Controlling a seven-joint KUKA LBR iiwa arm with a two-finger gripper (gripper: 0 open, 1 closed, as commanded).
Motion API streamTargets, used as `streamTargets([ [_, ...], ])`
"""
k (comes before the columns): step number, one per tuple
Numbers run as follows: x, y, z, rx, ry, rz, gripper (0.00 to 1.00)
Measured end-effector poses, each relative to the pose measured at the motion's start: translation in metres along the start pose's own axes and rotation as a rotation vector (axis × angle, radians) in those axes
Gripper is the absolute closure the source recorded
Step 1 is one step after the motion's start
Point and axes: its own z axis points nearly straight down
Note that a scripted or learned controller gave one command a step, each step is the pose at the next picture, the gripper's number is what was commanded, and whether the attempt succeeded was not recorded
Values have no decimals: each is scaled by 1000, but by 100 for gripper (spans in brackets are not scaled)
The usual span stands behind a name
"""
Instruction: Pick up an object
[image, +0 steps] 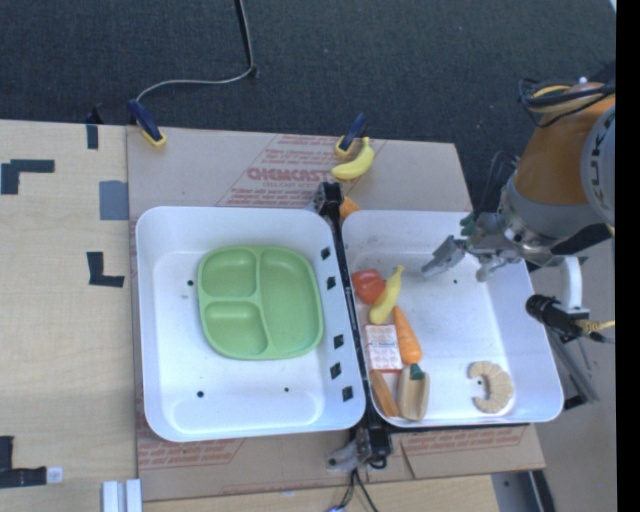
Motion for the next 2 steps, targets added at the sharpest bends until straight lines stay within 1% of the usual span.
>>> streamTargets([
  [1,47,-7,67,1,1,0,0],
  [2,45,-31,113,-14,1,0,0],
])
